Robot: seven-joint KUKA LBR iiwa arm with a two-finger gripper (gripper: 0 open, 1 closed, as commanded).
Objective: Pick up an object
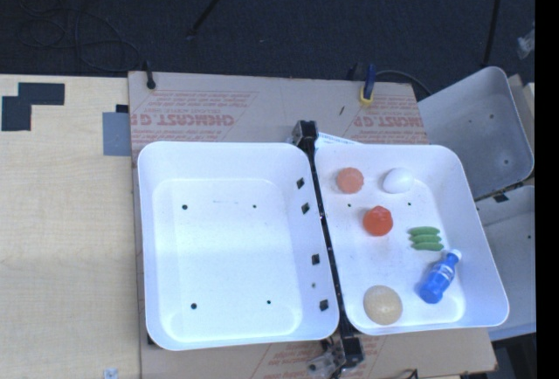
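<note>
Two shallow white bins sat side by side. The left bin (157,194) adjoined the right bin (467,194), which held a peach ball (350,180), red ball (378,221), tan ball (383,305), white egg (397,181), green pods (426,237) and blue bottle (438,276).

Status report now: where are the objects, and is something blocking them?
Six objects lie in right bin: red ball, blue bottle, green pods among them. All apart, nothing covering them.
</note>
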